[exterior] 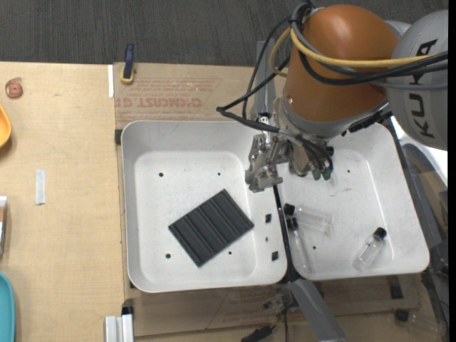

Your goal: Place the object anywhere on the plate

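1. Hanging over the seam between the 2 white bins, the gripper (pixel 262 179) sits low under the arm's orange band (pixel 335 55), near the upper middle of the bench.
2. Whether its fingers are wide or narrow, I cannot tell; they blur into a grey cluster, and nothing can be seen held between them.
3. The left bin (pixel 135 212) holds a dark ribbed plate (pixel 211 227), a flat rectangle turned at a slant, lying in the lower middle of that bin, below and left of the gripper and apart from it.
4. The right bin (pixel 406 191) holds 2 clear bottles with black caps.
5. 1 clear bottle (pixel 311 220) lies on its side near the bin's left wall, its cap toward the seam, just below the gripper.
6. The other clear bottle (pixel 369 249) lies tilted toward the lower right corner, cap pointing up and right, well apart from the plate.
7. Neither bottle touches the plate; both rest on the floor of the right bin.
8. On the tabletop (pixel 64 134) beyond the left bin, a blue clamp (pixel 128 61) stands at the top edge of the cardboard sheet (pixel 178 95).
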Robot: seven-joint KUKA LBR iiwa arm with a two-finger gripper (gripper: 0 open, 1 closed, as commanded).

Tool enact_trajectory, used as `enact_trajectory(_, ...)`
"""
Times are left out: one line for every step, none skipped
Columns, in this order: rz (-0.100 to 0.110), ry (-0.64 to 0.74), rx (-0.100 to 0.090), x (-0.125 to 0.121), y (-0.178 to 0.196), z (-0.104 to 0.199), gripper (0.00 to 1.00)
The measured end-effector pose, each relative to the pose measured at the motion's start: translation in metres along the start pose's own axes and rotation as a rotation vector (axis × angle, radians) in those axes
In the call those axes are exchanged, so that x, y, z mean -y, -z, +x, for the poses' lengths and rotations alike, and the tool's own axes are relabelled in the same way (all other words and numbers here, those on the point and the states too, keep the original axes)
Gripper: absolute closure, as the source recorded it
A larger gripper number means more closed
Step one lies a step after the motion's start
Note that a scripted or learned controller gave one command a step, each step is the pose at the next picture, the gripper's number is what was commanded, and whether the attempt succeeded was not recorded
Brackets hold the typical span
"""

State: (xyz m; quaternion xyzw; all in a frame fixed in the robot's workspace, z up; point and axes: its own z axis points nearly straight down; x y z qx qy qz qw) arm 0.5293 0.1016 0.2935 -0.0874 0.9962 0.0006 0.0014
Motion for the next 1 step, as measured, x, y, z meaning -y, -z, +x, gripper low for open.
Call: enact_trajectory(0.000,0.133,-0.001,0.0394,0.0199,0.0303,1.00)
